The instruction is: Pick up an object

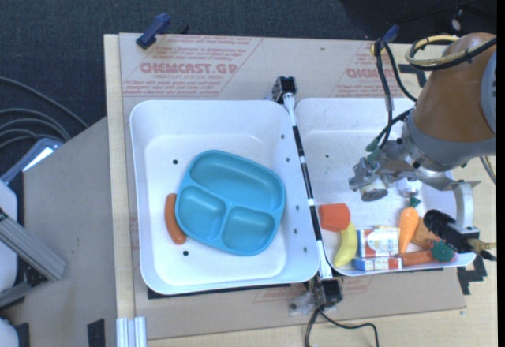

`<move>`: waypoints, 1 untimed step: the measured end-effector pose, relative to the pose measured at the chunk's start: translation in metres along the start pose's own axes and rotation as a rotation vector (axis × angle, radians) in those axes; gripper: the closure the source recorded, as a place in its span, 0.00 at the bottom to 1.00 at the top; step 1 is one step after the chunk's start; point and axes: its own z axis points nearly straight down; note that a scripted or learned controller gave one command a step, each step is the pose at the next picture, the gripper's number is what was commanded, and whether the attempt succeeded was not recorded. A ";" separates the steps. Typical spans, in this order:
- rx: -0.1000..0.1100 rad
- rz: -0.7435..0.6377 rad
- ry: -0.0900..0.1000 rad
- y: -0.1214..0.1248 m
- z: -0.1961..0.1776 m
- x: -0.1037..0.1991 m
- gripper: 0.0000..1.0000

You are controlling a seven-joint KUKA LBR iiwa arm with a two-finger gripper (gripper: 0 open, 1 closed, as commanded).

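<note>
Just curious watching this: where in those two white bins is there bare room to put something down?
Bare floor lies behind the blue tray in the left bin, and at the right bin's far-left corner. Its near edge is crowded: banana, carrot, carton.

The robot arm [454, 113] is big and round, with an orange band and grey below it. Black and yellow cables [398, 69] loop beside it. Its gripper [369, 177] is shiny grey metal.

Orange block [334, 216], yellow banana [346, 247], carton [379, 247] and carrot [407, 228] clustered at right bin's [331, 124] near edge.
</note>
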 end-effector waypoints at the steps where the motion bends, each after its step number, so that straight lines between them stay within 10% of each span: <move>1: 0.000 0.000 0.000 -0.017 -0.039 0.050 1.00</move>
